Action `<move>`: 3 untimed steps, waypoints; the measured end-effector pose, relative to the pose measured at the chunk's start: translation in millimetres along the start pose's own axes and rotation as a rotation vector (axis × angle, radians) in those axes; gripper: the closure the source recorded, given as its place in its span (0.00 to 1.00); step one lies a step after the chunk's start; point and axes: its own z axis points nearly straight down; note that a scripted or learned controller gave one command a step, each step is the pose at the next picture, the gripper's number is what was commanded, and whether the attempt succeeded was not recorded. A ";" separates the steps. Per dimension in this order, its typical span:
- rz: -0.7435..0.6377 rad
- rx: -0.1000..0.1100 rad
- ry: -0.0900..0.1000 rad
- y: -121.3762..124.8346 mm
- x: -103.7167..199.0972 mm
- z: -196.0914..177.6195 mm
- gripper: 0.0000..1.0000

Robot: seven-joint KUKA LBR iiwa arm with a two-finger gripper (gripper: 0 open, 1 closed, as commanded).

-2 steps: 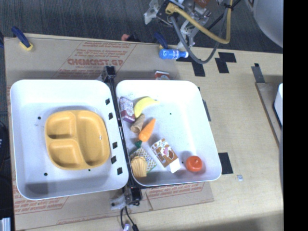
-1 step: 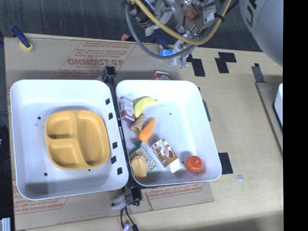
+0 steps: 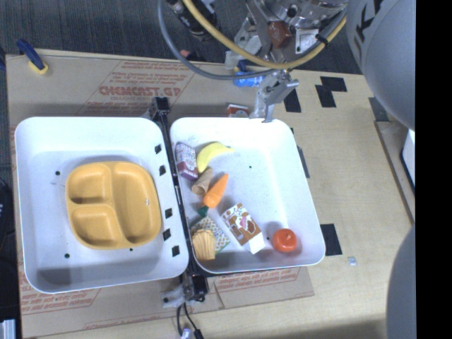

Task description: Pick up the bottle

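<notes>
Bottle, judged to be the printed, white-capped pack [image 3: 242,226] lying flat in the right bin [image 3: 300,175] between muffin [image 3: 204,244] and orange ball [image 3: 284,240], looks light, stiff and slick, best gripped across its narrow body; hand [image 3: 272,99] hangs over the bin's far rim, whether wide or narrow I cannot tell.

Grey arm [image 3: 385,27], black lettering on the shell. Yellow and grey cables [image 3: 194,20] loop off the wrist. Gripper [image 3: 272,97] is bare metal.

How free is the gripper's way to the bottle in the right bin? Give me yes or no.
Probably yes. The bottle lies uncovered on the floor of the right bin, and the gripper hangs over that bin's far rim. An orange fruit sits close beside the bottle.
</notes>
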 end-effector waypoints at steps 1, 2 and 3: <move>-0.068 0.000 -0.001 -38.2 65.5 0.4 0.00; -0.011 0.000 -0.001 -22.6 19.6 0.3 0.00; 0.000 -0.001 0.000 -67.8 46.9 0.3 0.00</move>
